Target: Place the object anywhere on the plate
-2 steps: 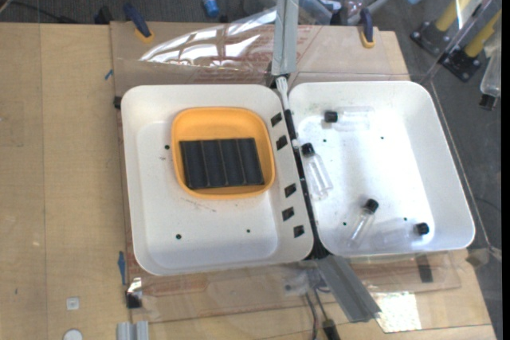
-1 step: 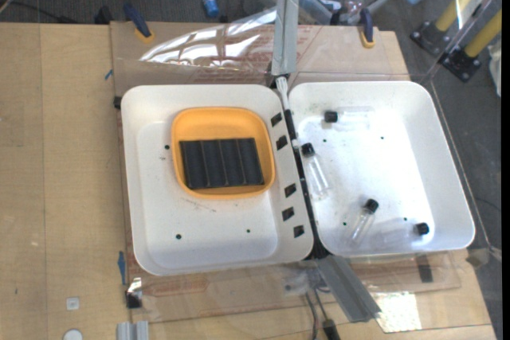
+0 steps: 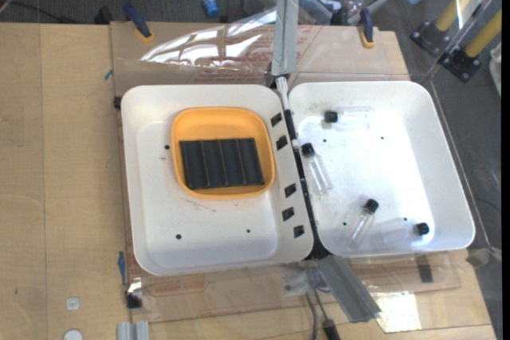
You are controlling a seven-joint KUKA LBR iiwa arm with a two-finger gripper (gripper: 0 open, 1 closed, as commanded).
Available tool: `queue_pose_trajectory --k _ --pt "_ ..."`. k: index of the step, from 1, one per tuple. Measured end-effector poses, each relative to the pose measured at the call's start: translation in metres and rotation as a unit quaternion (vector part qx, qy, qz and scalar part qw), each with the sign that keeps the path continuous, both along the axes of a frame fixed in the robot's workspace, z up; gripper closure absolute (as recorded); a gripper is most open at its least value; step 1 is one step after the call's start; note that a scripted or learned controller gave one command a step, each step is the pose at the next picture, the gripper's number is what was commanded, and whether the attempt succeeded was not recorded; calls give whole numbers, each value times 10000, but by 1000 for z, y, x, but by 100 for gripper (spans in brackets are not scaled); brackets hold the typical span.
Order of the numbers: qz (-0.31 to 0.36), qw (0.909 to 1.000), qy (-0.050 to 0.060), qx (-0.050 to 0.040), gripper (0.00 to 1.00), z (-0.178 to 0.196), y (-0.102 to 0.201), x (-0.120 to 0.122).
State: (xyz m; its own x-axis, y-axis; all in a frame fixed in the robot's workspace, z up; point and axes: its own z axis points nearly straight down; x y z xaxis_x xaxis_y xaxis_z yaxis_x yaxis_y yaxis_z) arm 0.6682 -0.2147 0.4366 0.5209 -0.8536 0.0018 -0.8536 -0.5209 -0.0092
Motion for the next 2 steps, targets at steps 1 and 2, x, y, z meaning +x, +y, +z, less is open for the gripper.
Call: queue_pose_trajectory --k 1,2 --pt "1612 9869 1 -17 100 0 4 0" --pt "3692 9293 3 -24 100 -1 4 0"
